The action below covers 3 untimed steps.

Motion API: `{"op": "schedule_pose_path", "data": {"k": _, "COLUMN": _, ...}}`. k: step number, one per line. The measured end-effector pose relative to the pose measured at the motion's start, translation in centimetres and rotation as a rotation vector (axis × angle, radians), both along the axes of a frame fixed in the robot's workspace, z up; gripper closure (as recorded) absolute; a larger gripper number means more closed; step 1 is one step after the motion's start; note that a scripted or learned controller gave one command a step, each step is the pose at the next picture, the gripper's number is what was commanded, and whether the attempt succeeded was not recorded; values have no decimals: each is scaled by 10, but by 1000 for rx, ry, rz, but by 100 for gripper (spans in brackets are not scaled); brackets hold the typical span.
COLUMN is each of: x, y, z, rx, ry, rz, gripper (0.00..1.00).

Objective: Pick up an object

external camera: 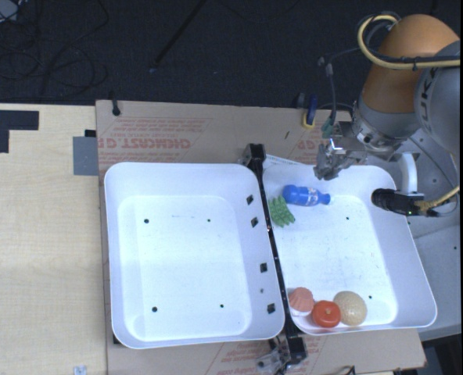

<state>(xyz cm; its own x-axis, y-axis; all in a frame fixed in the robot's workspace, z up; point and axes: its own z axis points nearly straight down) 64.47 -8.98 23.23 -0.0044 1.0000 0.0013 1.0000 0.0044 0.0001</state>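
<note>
My gripper (326, 169) hangs over the far edge of the right bin (396, 241), just above and to the right of a blue bottle (305, 197) that lies on its side. Nothing shows between the gripper and the bottle. A small green leafy piece (281, 211) rests left of the bottle by the divider. At the bin's near edge sit a pink round thing (300, 298), a red tomato-like ball (326, 314) and a tan ball (350, 307), close together.
The left bin (184, 256) stands beside the right one, with black clips (256, 156) along the shared wall. Cardboard (177, 135) lies under both bins. A black handle-like part (396, 201) of the arm reaches over the right bin's far right rim.
</note>
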Motion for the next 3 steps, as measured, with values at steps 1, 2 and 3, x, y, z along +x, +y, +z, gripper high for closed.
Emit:
{"op": "schedule_pose_path", "data": {"k": 1, "x": 0, "y": 44, "z": 53, "rx": 0, "ry": -3, "rz": 0, "gripper": 100}}
{"op": "schedule_pose_path", "data": {"k": 2, "x": -2, "y": 149, "z": 3, "rx": 2, "ry": 7, "rz": 5, "gripper": 100}}
{"op": "schedule_pose_path", "data": {"k": 3, "x": -1, "y": 201, "z": 39, "rx": 1, "ry": 0, "rz": 1, "gripper": 100}}
